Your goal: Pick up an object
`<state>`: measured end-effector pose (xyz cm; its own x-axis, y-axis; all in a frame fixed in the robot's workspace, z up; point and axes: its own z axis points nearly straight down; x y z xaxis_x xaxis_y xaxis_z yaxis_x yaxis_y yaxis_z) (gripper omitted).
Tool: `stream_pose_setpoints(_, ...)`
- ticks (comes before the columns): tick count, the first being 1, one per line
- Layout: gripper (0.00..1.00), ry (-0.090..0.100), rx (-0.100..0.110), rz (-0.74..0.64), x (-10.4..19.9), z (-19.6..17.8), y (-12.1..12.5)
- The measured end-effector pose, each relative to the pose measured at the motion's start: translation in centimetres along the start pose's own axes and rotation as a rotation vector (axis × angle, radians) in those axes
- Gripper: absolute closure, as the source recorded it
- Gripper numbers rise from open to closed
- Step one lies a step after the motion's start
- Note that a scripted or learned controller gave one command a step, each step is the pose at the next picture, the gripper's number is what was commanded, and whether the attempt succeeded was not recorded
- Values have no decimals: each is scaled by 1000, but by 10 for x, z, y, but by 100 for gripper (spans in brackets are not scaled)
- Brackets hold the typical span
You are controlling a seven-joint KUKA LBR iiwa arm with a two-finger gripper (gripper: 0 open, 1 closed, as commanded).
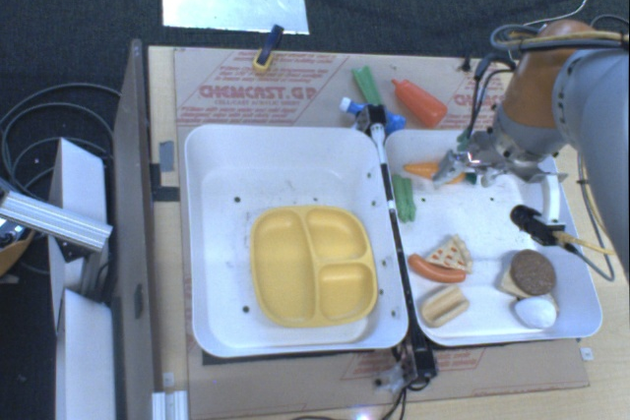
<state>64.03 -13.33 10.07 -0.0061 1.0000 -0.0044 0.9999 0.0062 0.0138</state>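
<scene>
My gripper [454, 168] hangs low over the back left part of the right bin [581, 305]. A small orange carrot piece [421, 169] lies just left of its tip, touching or nearly touching it. Further forward in the same bin lie a green stick [404, 197] by the left wall, a pizza slice [452, 252], a red sausage [436, 270], a tan bun [443, 306], a brown round patty [533, 272] and a white egg [535, 313].
The left bin [221, 172] holds a yellow divided plate [315, 264]. Behind the bins on the board lie an orange bottle-like toy [418, 103], a green piece [366, 86], a blue piece [394, 123] and a yellow-black tool [266, 49].
</scene>
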Motion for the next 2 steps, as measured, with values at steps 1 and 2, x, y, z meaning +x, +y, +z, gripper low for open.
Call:
stream_pose_setpoints(1, 0, -4, 46, 1, 30, 20, 22)
stream_pose_setpoints(2, 0, -1, 42, 6, 32, 21, 22)
